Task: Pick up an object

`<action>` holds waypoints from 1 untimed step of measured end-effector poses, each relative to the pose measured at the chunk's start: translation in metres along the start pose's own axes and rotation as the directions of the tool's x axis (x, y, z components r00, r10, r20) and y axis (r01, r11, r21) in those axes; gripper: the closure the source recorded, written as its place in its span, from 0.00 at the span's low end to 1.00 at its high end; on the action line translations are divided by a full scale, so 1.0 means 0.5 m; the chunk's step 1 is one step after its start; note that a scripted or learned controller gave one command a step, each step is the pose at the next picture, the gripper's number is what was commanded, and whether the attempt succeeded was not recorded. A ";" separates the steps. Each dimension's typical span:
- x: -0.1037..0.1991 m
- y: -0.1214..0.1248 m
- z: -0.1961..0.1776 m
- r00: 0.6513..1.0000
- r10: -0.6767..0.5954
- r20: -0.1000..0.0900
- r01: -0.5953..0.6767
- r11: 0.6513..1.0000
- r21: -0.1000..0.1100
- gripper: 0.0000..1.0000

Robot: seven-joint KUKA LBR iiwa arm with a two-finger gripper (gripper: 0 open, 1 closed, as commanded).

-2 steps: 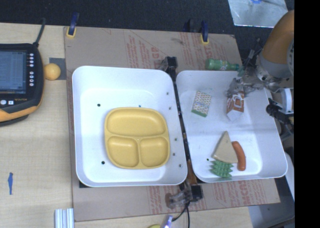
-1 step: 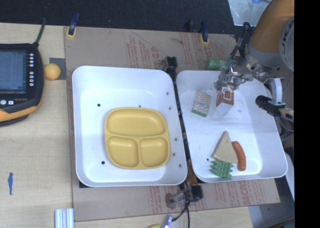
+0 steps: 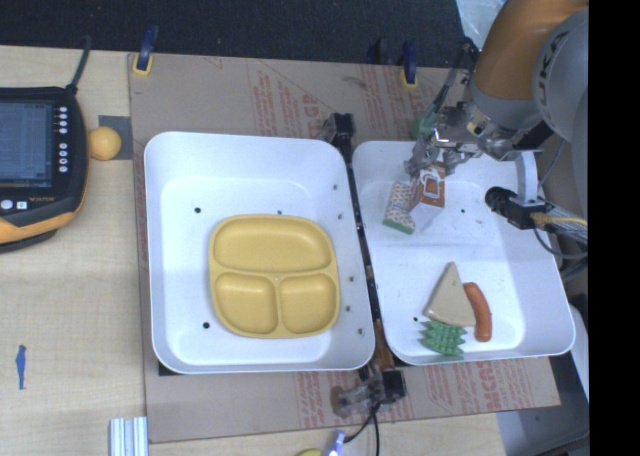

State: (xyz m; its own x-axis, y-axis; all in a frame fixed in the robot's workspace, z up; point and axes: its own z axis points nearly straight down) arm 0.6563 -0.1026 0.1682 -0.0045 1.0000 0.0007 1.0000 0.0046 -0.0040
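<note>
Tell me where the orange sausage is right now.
The sausage lies in the right bin, near its front right corner, right beside the tan wedge.

Bright even light, soft shadows, slight blur.

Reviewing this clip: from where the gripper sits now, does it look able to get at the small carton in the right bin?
Probably yes. The gripper hangs right over the carton near the right bin's far end, and nothing lies on top of it.

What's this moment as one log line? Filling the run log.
end effector over right bin | at carton and packet | grasp unclear | tray in left bin
</note>
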 end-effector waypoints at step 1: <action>0.095 -0.037 -0.073 1.000 0.000 0.000 0.000 1.000 0.000 1.00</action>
